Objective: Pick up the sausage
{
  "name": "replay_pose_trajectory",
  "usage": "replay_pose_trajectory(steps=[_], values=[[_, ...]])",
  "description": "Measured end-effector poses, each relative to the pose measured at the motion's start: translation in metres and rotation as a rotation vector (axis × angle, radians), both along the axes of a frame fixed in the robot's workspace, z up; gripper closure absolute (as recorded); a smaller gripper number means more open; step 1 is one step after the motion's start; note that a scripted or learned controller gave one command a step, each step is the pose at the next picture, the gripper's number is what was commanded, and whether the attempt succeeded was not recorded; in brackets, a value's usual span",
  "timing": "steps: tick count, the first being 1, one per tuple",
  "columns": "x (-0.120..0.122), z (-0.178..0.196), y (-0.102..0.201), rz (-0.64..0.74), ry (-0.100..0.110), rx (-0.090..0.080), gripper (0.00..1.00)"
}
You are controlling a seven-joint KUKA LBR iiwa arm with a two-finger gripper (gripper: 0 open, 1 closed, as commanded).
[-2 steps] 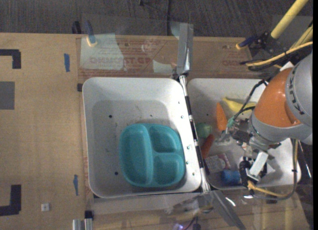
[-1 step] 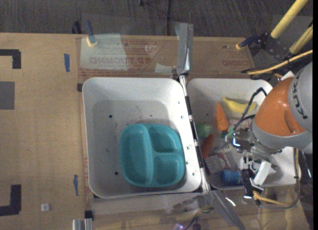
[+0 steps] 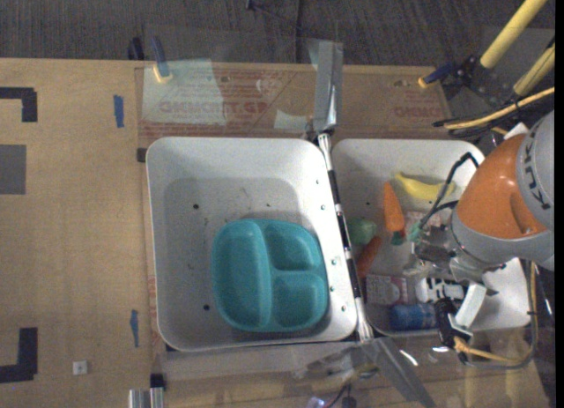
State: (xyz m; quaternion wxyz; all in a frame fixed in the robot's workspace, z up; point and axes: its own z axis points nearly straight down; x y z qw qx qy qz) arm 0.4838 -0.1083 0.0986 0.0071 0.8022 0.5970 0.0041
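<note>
The wooden desk (image 3: 70,221) is set with two bins. In the right bin (image 3: 361,177), the reddish sausage (image 3: 369,255) is wedged against the left wall, presumably where it was dropped. The jaws are held low nearby for reach, but whether they are released or clenched cannot be told.

- The table (image 3: 70,248) looks like pale wood, matt and smooth.
- The left bin (image 3: 176,177) and the right bin (image 3: 361,159) are white plastic, smooth with a dull sheen.
- The divided plate (image 3: 269,274) is teal plastic, smooth and softly glossy.
- The cardboard sheet (image 3: 379,102) at upper centre is brown and matt.
- The clear film (image 3: 220,89) over its left part is shiny.
- The arm's orange band (image 3: 493,195) is glossy.
</note>
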Motion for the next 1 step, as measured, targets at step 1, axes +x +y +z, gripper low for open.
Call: replay_pose_trajectory(steps=[1], values=[[-0.0001, -0.0001, -0.0002, -0.001, 0.0, 0.0, 0.0]])
